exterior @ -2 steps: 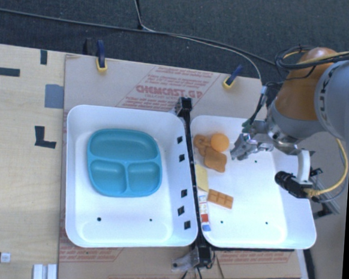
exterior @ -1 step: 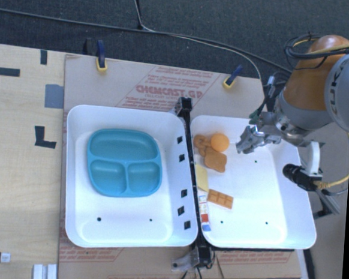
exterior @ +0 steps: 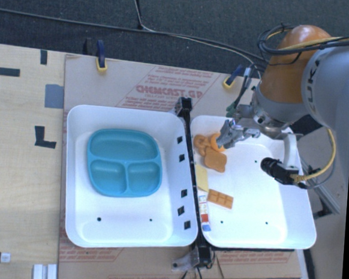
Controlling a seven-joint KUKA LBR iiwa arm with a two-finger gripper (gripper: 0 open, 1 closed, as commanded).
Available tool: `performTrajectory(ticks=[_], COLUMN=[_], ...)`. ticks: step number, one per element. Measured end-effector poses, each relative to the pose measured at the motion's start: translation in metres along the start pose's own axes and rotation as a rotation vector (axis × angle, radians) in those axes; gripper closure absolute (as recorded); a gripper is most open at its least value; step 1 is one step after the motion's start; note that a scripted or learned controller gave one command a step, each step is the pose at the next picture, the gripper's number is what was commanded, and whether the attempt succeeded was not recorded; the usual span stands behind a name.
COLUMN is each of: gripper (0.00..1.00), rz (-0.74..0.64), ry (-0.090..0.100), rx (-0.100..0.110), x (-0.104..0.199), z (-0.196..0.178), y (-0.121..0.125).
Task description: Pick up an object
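Observation:
In the right bin lie several orange toy food pieces: a rounded orange piece, a lumpy orange piece near the bin's left wall, and a flat orange waffle-like bar. A pale yellow flat piece leans by the divider. My gripper hangs over the bin's upper left part, its tips right at the top of the rounded orange piece and beside the lumpy one.
The left bin holds a teal divided plate. A black cylindrical part of the arm juts over the right bin. A thin striped stick lies along the divider. Yellow clamps sit at the board's back edge.

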State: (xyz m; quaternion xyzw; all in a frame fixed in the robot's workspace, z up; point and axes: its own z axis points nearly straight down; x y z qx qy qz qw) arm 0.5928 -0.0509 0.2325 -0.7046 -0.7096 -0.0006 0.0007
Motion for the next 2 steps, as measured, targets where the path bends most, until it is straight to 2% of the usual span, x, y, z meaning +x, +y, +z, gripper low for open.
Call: performTrajectory(ticks=[1, 2], gripper=[1.0, 1.0], rz=[0.0, 0.001], ry=[0.0, -0.001], rx=[0.0, 0.002], x=[0.049, 0.106], z=[-0.006, 0.009], y=[0.016, 0.026])
